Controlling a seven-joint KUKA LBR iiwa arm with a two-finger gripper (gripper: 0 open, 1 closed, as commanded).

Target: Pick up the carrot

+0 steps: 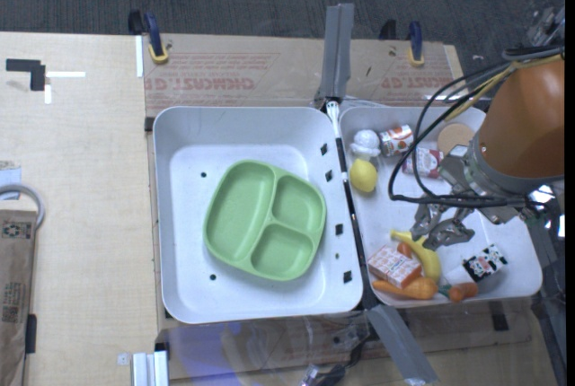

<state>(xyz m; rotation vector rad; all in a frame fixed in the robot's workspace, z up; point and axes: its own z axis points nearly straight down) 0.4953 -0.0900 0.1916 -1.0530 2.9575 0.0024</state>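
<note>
Grey hand (440,230) hangs over the banana (422,253) (fingers spread) — carrot (406,289) just below.

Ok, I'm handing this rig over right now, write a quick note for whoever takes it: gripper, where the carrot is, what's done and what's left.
Gripper: over the right bin, above the banana; nothing visible between its fingers, finger state unclear.
Carrot: lying at the right bin's front edge, beside the small orange-and-white box, just below the banana.
Green divided plate: in the left bin.
Done: arm is positioned over the right bin.
Left: move to the carrot, grasp it, lift it.
</note>
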